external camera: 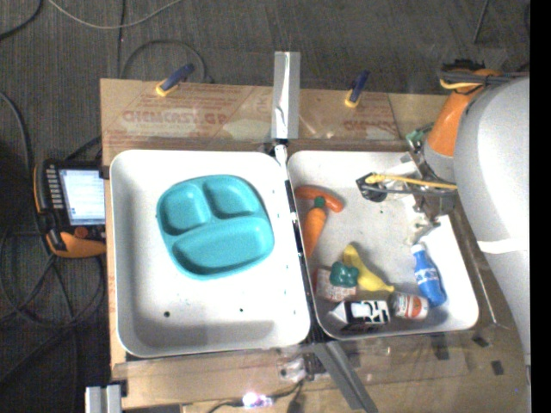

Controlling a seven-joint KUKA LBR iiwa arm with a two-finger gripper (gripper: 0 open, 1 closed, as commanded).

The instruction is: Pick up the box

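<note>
Bench (215, 114) cardboard-topped, dark cabled floor (86, 24) around; tool (424, 220) over right bin (387, 241), grip unclear.

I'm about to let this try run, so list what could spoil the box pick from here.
1. The box lies by the right bin's near wall, crowded by a yellow toy and a red-and-white bottle; the gripper may catch a neighbour instead.
2. The gripper hangs apart from it, with the blue bottle between; a low approach could shove that.
</note>
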